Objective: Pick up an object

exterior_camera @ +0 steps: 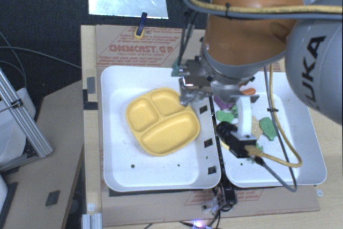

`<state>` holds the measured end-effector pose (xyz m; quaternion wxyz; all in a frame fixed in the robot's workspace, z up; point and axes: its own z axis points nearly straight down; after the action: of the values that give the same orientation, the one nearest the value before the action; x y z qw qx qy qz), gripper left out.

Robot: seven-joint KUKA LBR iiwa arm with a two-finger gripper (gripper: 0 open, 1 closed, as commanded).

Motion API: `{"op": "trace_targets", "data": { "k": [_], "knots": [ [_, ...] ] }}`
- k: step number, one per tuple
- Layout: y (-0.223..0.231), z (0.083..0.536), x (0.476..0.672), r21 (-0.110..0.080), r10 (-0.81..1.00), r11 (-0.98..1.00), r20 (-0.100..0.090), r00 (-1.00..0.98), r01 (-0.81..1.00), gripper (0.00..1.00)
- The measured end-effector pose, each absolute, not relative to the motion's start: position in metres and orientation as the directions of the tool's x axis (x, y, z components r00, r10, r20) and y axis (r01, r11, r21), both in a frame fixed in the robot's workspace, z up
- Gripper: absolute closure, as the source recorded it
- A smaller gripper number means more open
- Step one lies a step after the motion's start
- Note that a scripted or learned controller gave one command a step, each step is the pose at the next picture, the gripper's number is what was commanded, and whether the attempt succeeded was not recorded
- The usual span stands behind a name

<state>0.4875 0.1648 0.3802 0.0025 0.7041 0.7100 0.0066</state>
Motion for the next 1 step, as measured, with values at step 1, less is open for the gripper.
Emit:
{"op": "trace_targets", "data": {
  "k": [1],
  "knots": [
    [0.1277, 0.3042, 0.4863, -0.005, 1.0, -0.003, -0.002, 0.003, 1.0, 1.0]
  ]
}}
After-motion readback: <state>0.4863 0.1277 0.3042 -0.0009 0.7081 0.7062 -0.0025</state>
